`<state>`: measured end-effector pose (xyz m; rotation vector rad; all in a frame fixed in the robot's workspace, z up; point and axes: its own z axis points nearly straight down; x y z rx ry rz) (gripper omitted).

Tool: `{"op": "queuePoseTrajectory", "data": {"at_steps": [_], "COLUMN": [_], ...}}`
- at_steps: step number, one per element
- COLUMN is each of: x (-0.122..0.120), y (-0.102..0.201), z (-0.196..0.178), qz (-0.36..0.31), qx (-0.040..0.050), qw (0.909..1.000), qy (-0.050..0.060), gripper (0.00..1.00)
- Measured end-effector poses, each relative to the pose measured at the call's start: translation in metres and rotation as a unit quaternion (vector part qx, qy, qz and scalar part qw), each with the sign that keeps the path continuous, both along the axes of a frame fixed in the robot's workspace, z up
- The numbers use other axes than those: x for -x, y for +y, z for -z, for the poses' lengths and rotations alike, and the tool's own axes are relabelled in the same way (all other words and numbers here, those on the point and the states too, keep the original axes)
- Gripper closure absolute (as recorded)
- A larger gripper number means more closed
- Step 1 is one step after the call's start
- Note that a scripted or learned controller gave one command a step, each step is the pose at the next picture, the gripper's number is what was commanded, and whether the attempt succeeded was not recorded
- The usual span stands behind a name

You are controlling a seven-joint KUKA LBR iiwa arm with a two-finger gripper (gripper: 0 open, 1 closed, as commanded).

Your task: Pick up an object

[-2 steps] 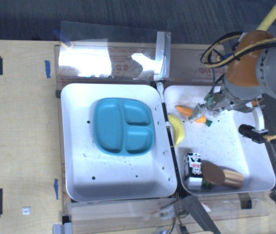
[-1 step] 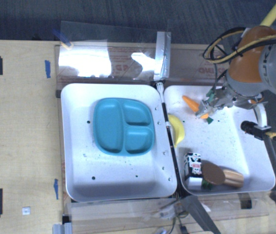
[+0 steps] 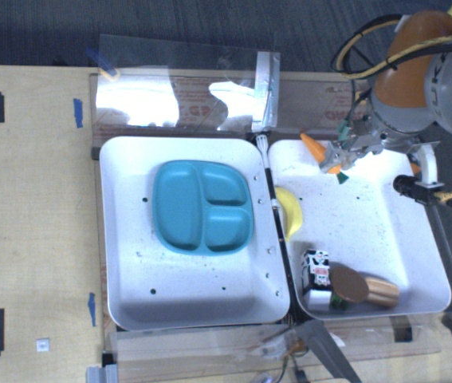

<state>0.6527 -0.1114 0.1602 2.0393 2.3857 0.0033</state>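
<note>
An orange toy carrot with a green end lies slantwise in the far left corner of the right bin. My gripper is low over the carrot's thick end and hides part of it. A yellow banana-shaped piece rests against that bin's left wall. At the near edge sit a black-and-white patterned box and a brown and copper-coloured object.
A blue divided plate lies in the left bin. A clear plastic panel stands behind the left bin. Cables loop beside the arm's orange band at the upper right.
</note>
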Motion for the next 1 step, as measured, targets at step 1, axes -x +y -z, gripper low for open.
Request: {"op": "queuePoseTrajectory", "data": {"at_steps": [1], "x": [-0.0077], "y": [0.0827], "z": [-0.058], "qz": [0.007], "qx": [-0.0015], "qw": [1.0], "qy": [-0.002], "gripper": [1.0]}}
